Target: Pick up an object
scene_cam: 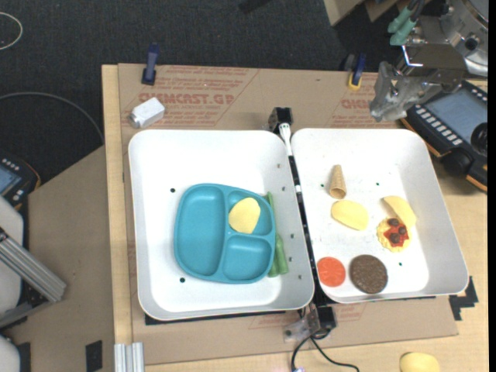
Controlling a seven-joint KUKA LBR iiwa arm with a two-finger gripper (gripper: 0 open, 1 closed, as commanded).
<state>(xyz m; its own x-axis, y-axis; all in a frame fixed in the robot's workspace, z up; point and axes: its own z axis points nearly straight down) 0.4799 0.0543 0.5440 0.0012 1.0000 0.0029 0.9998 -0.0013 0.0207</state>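
My gripper (387, 103) hangs above the bench's back right corner, just beyond the far rim of the right bin (434, 169), with nothing seen in it. In that bin lie a tan cone (336, 180), a yellow lump (350, 214), a pizza slice (395, 227), a red disc (332, 270) and a brown disc (367, 273). The left bin (155, 177) holds a blue divided tray (205, 235). A yellow piece (245, 215) rests in the tray's upper right compartment. A green strip (277, 250) lies along the tray's right side.
A small white block (147, 112) sits on the cardboard behind the left bin. Blue clamps (150, 64) (356, 72) grip the board's back edge. A black clip (280, 118) joins the bins. A dark device (457, 118) stands at the right, and a yellow object (418, 361) lies off the board.
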